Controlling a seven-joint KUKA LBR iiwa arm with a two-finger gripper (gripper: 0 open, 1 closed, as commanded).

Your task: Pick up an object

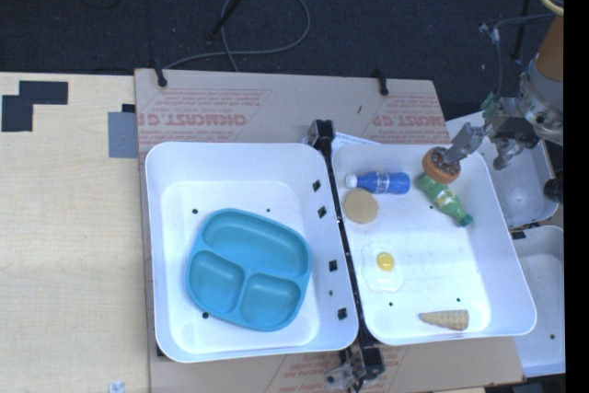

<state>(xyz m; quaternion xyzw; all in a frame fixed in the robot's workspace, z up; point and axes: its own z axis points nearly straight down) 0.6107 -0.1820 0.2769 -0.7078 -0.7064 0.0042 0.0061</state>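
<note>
The arm enters at the far right, its orange band high near the edge and the grey wrist below it, angled down and to the left toward the right bin (515,290). The gripper (479,147) hangs over that bin's upper right corner; two grey fingers (463,143) seem to be spread apart, one reaching left and down, the other toward the bin wall, with nothing between them, though the view is coarse here and the gap is hard to judge. Just beneath the left fingertip sits a small orange-brown round object (441,167), touching or nearly touching it. Immediately below that lies a green bottle (444,200), tilted. To the gripper's left lies a blue bottle (384,183) on its side, with a tan round disc (361,207) beyond. Farther down from the gripper are a toy fried egg (384,267) and a cone-shaped wedge (445,319). Well to its left, the left bin (175,170) holds a blue divided tray (248,269).
</note>
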